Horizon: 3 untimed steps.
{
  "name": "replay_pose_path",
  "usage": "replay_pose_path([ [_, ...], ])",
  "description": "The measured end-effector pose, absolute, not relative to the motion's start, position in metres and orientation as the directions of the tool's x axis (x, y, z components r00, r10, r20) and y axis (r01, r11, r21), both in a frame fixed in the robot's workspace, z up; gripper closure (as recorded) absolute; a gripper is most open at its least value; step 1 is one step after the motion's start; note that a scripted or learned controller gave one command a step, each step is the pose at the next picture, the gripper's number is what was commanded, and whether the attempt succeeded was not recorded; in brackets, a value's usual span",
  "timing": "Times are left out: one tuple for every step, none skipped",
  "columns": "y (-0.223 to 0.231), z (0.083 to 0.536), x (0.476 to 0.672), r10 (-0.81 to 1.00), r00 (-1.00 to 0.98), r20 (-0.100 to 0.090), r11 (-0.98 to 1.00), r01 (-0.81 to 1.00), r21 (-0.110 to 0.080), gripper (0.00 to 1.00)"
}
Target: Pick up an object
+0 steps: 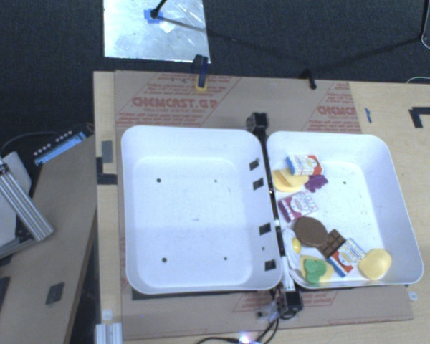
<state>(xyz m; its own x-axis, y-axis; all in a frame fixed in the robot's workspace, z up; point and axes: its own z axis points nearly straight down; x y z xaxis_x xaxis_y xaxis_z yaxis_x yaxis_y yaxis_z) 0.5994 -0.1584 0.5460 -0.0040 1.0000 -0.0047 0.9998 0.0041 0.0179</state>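
The right bin (387, 185) holds several small toy food items along its left and near sides. A small white carton with red and blue print (304, 165) lies at the back, beside a yellow wedge (289, 180) and a purple piece (316, 183). A pink-and-white packet (298, 206) lies below them. A brown round disc (309, 231) touches a dark chocolate-like bar (332, 243). Near the front lie a green piece (314, 269), a red, white and blue packet (346, 256) and a pale yellow lemon-like piece (375, 264).
The left bin (143, 192) sits beside the right one, joined by a black clipped divider (269, 199). Both rest on a cardboard sheet (222, 99) over the bench. A shiny metal plate (155, 18) lies at the back, and an aluminium frame (14, 199) stands at the left.
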Motion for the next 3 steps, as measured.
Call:
replay_pose_path([
  [-0.208,0.537,0.671,1.0,-0.001,-0.004,0.001,1.0,0.009,1.0],
  [-0.157,0.347,0.641,1.0,-0.006,0.005,0.006,1.0,-0.013,1.0],
  [-0.025,0.335,0.661,1.0,-0.017,0.005,0.017,1.0,0.002,1.0],
])
